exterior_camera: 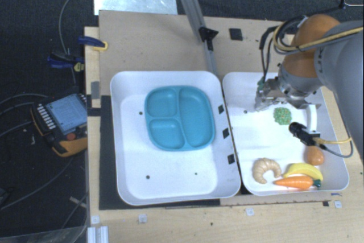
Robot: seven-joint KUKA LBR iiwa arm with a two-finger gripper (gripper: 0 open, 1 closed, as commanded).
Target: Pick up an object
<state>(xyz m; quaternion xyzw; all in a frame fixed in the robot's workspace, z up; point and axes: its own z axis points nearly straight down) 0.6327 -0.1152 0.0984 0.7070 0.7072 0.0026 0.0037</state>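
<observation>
Grey arm (335, 60) reaching in from right over right bin (250, 139). Blue divided plate (180, 118) alone in left bin (131, 139). Claw (272, 101) low in right bin's far part; state cannot be told. Green lump (282, 116) just beside claw, toward near right: closest candidate. Croissant (266, 169), banana (303, 169), carrot (294, 182), orange ball (313, 156) well apart at near edge.

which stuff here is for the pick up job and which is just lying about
For the job:
green knobbly broccoli-like piece
tan croissant
yellow banana
orange carrot
small orange egg-shaped piece
gripper

Lying about:
blue divided plastic plate
blue-screened handheld unit
</observation>
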